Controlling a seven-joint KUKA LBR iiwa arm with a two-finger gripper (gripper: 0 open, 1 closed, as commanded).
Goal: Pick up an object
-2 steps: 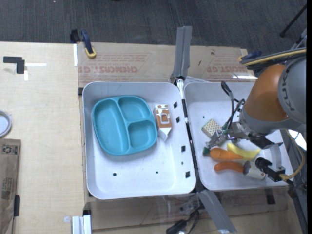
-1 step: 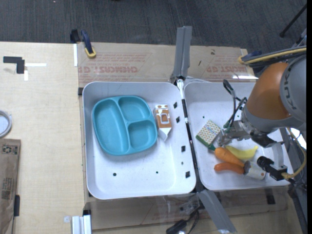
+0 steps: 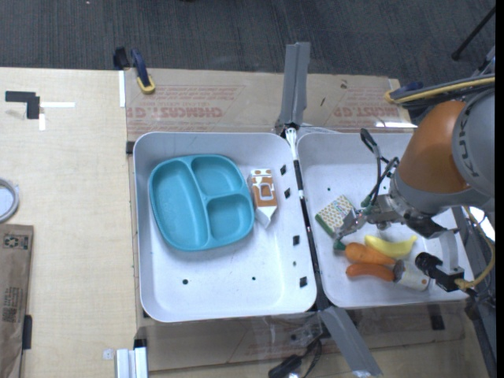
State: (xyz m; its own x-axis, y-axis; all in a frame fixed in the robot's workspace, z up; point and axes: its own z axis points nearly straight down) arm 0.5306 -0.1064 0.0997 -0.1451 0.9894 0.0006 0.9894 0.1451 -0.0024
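My gripper (image 3: 352, 224) hangs low over the right bin (image 3: 315, 176), reaching in from the right under the orange wrist band. Its tip is right beside a green patterned sponge-like pad (image 3: 334, 211), at that pad's lower right edge. Just below the tip lie an orange carrot (image 3: 365, 252) with a green end, a second orange piece (image 3: 370, 272) and a yellow banana (image 3: 391, 246), all close together. I see nothing lifted off the bin floor.
The left bin (image 3: 228, 282) holds a blue divided plate (image 3: 201, 201) and a small orange-and-white packet (image 3: 264, 195) against the divider side. The wall between the bins (image 3: 299, 211) runs just left of the pad. Cardboard lies behind both bins.
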